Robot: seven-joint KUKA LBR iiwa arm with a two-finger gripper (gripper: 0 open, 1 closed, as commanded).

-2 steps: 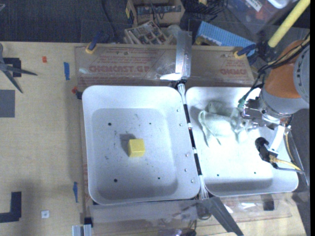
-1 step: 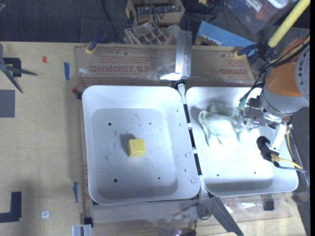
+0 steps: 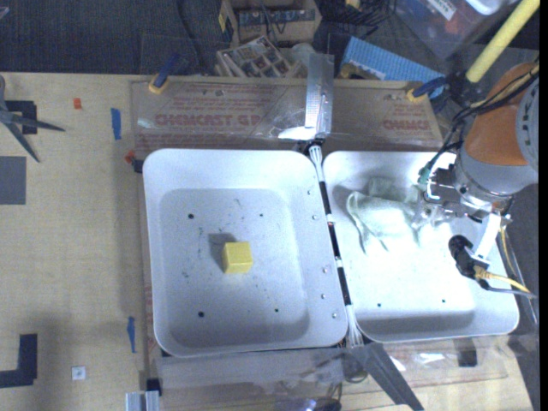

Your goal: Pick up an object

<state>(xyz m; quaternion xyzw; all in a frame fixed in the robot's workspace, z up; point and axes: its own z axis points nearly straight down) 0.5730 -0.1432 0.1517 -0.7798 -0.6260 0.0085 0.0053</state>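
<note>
With the gripper (image 3: 425,215) beside the pale crumpled soft object (image 3: 379,213) in the right white bin (image 3: 445,319), I could not tell the jaws' state, so I judged a centred descent necessary.

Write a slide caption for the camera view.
Arm's gripper over right bin; yellow block in left bin.

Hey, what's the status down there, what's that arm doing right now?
Gripper low in the right white bin, beside a pale crumpled cloth-like object; grasp unclear. Small yellow block untouched in the left white bin. Nothing in the way.
</note>
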